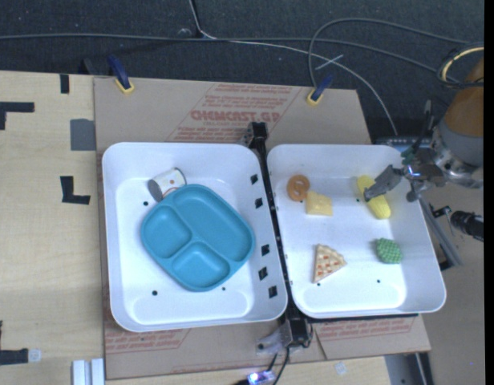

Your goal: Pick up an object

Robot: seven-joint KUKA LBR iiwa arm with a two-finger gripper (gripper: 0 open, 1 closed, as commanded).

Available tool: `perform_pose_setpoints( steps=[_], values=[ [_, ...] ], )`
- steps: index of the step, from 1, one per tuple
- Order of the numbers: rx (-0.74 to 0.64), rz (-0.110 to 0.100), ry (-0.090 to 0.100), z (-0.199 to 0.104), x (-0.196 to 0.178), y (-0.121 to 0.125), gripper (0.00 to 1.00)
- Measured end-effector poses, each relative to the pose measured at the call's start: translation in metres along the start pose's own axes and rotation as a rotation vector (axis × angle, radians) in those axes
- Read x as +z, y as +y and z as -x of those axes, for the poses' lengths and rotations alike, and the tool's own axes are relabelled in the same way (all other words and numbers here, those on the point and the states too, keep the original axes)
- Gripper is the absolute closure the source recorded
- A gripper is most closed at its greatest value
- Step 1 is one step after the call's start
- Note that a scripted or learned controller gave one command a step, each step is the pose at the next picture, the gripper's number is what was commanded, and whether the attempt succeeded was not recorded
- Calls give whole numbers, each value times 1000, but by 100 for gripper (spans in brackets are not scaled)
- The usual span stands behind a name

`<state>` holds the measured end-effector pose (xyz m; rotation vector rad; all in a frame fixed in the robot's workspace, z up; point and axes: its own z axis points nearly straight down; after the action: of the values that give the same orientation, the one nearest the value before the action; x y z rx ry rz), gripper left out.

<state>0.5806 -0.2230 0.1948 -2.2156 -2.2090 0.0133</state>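
- Dark carpet-like floor fills the top of the view, with thin cables [255,42] running across it; below it lies a light wooden bench [38,215] with black tape marks.
- On the bench lies a brown cardboard sheet [231,115], held by two blue-and-yellow clamps [121,77] at its far edge. Red printed writing on it is too blurred to read with certainty.
- Two shallow white bins stand side by side on the cardboard, touching at a black joint in the middle.
- The left bin [127,295] holds a blue divided tray [197,237] with three compartments. A small white and grey cup-like thing [167,184] lies on its side just behind the tray; I cannot tell what it is exactly.
- The right bin [415,295] holds five small objects, apart from each other: a round brown doughnut-like piece [298,188], a pale yellow block [318,205] just beside it, a pizza slice toy [328,262] nearer the front, a green knobbly ball [389,251] and a yellow object [377,205] near the far right.
- The gripper [385,184] reaches in from the right, partly over the yellow object and hiding a part of it. Its dark finger points down-left; I cannot tell if the fingers are wide or narrow, or if they touch anything.
- The arm [465,119] is cut off by the right edge; its orange band is seen above the wrist.
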Motion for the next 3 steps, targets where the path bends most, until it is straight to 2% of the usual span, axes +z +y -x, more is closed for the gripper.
perform_pose_setpoints(
  steps=[1,2,3],
  values=[
    [-4,14,-3,-1,-9,3,0],
    [-5,11,-3,-3,54,0,0],
    [-4,24,-14,1,101,3,0]
  ],
)
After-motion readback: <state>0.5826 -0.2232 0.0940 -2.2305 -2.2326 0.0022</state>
